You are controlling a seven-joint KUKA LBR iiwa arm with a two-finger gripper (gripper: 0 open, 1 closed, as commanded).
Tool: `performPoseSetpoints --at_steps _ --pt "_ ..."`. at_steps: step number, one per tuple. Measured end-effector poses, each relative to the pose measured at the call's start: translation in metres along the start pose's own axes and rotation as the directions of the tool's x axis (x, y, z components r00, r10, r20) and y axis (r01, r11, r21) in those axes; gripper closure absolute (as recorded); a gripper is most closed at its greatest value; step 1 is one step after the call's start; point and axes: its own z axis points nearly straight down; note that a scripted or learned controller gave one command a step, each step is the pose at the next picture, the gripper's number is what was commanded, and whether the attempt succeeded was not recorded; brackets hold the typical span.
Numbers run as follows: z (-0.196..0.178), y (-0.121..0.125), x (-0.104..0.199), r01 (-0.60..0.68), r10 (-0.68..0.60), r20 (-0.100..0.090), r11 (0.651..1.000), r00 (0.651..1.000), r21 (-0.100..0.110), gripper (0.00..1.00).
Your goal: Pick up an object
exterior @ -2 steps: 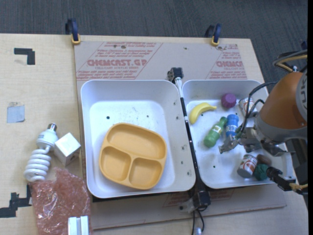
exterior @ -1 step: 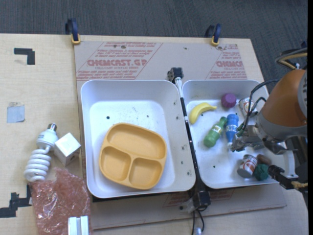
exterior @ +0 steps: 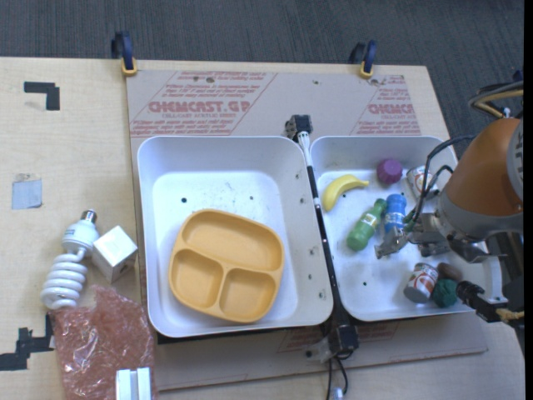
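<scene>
The right bin (exterior: 366, 302) holds a yellow banana (exterior: 341, 190), a purple ball-like object (exterior: 389, 171), a green bottle (exterior: 365, 226), a blue bottle (exterior: 396, 211), a small can (exterior: 422, 282) and a dark green object (exterior: 446, 292). My gripper (exterior: 390, 245) hangs low over the middle of this bin, just below the blue bottle's near end and right of the green bottle. Nothing is visibly lifted. The arm's orange band (exterior: 491, 169) covers the bin's right side.
The left bin (exterior: 158, 182) contains an orange divided plate (exterior: 225, 265). On the bench to the left lie a spiral light bulb (exterior: 71, 269), a white cube (exterior: 115, 248) and a pink mesh bag (exterior: 100, 340). A black divider (exterior: 316, 215) runs between the bins.
</scene>
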Motion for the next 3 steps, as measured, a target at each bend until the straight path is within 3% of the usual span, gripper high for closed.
performPoseSetpoints --at_steps 1,2,3 --pt "-0.010 0.001 0.000 -0.001 0.001 0.001 1.000 1.000 -0.002 1.00" --pt "-0.010 0.001 0.000 -0.001 0.001 0.001 1.000 1.000 -0.002 0.00" --pt "0.019 -0.025 0.036 0.002 -0.002 0.000 1.000 1.000 0.000 0.00"
